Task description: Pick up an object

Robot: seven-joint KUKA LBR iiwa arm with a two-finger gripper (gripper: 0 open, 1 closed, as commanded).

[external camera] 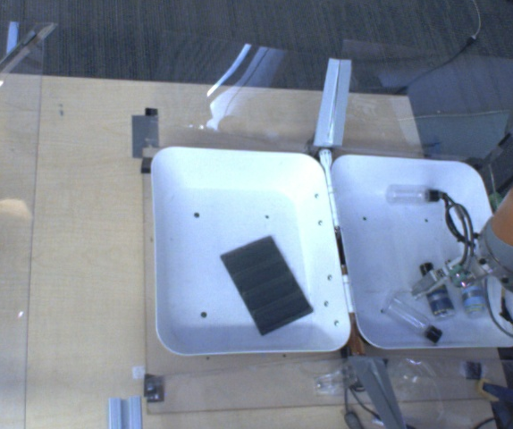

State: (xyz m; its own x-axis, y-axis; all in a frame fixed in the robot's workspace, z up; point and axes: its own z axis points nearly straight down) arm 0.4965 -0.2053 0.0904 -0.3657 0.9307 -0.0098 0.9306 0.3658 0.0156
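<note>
Arm in from right, gripper (439, 295) down low in right bin (373, 239); can't tell its state or if it's got anything. Dark ribbed pad (266, 284) lies flat in left bin (239, 177), well apart.

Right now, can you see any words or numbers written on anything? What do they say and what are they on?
None can be read.
The dark ribbed pad in the left bin: plain ridges, no print.
The claw in the right bin: its small parts are too blurred to show any label.
The wooden bench: no writing or signs.
</note>
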